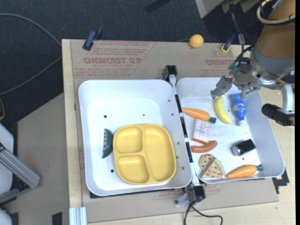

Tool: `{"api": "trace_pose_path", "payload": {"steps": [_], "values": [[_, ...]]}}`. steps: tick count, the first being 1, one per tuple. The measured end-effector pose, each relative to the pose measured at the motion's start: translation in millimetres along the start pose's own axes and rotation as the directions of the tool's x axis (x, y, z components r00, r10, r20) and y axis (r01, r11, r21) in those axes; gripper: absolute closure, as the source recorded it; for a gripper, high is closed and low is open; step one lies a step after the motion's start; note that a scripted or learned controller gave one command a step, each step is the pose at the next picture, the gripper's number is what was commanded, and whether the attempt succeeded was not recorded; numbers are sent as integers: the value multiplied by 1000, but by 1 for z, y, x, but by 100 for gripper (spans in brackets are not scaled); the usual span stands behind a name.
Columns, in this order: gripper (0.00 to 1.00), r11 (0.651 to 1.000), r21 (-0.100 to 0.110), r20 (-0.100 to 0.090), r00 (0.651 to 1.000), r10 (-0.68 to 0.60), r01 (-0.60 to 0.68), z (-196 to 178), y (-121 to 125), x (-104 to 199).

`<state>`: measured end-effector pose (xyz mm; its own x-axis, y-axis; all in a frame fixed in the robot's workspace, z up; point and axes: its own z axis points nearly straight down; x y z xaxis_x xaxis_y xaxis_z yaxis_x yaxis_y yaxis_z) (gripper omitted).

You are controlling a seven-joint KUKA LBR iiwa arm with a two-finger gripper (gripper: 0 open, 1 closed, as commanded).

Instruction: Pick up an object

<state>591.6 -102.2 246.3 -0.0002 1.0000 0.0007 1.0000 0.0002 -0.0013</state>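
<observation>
Tool (233,85) open (nothing between its fingers) over right bin's (274,146) far edge — banana (222,109) just beside.

Right bin (276,158) crowded with items; left bin's (89,125) upper half open.

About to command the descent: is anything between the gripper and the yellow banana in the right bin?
Nothing visible. The gripper hovers above the yellow toy banana; the blue bottle lies beside it on the right, apart.
</observation>
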Motion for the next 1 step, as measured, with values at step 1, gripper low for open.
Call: {"api": "trace_pose_path", "payload": {"steps": [1], "values": [[0, 1000, 2, 0, 1000, 1, -1, 84, -7, -12]]}}
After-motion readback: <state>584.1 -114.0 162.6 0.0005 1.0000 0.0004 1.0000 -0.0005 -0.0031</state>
